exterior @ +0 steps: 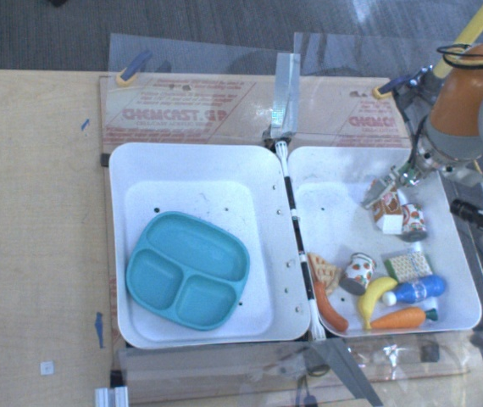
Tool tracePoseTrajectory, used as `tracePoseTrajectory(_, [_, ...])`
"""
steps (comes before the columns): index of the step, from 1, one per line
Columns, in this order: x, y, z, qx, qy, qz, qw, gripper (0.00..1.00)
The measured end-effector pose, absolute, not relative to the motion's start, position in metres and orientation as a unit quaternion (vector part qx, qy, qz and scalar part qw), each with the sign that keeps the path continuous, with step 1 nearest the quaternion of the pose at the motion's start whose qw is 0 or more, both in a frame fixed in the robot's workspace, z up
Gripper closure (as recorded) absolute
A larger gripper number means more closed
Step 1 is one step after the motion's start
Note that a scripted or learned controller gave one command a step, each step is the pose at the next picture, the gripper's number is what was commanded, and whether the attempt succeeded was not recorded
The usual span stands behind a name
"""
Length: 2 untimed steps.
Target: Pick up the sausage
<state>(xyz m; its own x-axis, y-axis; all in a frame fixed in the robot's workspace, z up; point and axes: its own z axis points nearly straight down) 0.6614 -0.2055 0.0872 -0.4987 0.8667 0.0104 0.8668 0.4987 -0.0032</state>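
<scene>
The sausage, a reddish-orange curved link, lies at the front left corner of the right bin, against the divider. My gripper hangs over the back right part of that bin, well behind and to the right of the sausage, just above a small white and red carton. Nothing can be seen in its grasp.
Around the sausage lie a waffle piece, a banana, a carrot, a blue bottle, a red-spotted mushroom toy and a cracker. A teal divided plate sits in the left bin.
</scene>
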Motion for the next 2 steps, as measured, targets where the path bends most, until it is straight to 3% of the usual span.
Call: tracePoseTrajectory(2, [0.654, -0.129, 0.090, -0.339, -0.941, -0.0004, -0.004, 0.00])
